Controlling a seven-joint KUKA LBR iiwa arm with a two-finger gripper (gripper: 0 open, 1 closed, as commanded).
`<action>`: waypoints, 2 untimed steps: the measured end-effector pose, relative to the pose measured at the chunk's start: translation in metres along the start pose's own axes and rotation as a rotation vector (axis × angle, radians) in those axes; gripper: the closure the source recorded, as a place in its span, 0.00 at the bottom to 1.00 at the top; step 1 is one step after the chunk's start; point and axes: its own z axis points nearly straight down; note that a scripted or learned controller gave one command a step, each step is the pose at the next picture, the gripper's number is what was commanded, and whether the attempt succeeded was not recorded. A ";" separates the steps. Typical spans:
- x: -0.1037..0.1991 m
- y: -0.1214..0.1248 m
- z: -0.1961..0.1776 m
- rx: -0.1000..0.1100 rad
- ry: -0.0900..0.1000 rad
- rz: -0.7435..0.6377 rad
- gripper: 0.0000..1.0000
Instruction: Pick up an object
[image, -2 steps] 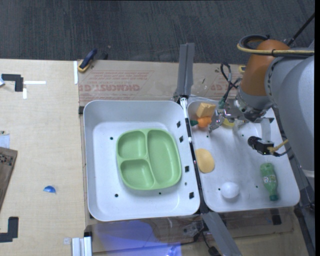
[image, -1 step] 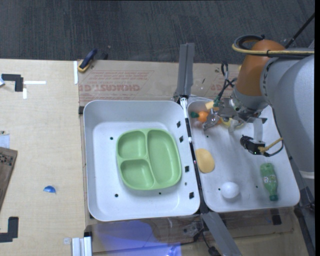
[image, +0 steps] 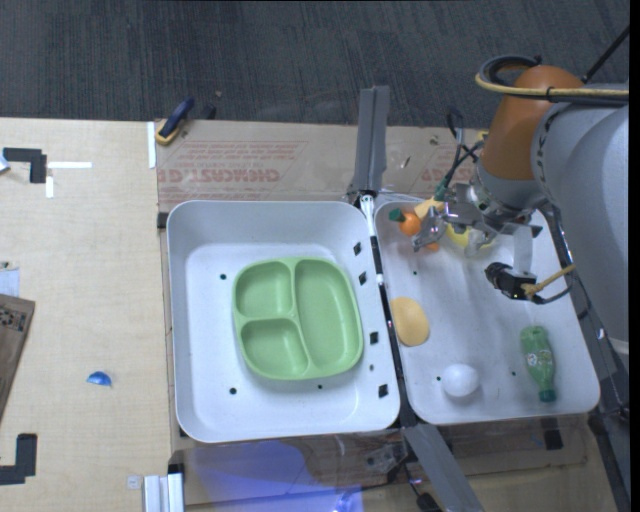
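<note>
The orange object (image: 409, 222) sits in the far corner of the right bin (image: 500, 400), close against the wall that divides it from the left bin (image: 190, 330), and the gripper (image: 440, 225) is low just beside it, near something yellow (image: 458, 233) that the wrist half hides. From where I stand I cannot tell whether the jaws are apart or together; the metal parts blur into the clutter there, and nothing is plainly between them. That corner is my worry: with the wall so near, one jaw could land on the rim or nudge the small orange piece up against the side instead of straddling it, and it may roll away. The yellow thing could be caught instead, or jam the closing. The easier pickings lie well apart in open floor: a tan oval object (image: 410, 321), a white ball (image: 461, 381) and a green bottle (image: 537, 362) near the right wall. The green divided tray (image: 297, 318) in the left bin is out of it.
</note>
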 end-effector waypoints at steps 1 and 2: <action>0.005 -0.002 0.025 0.008 0.000 0.033 0.00; -0.019 -0.077 0.010 -0.009 0.002 -0.050 0.00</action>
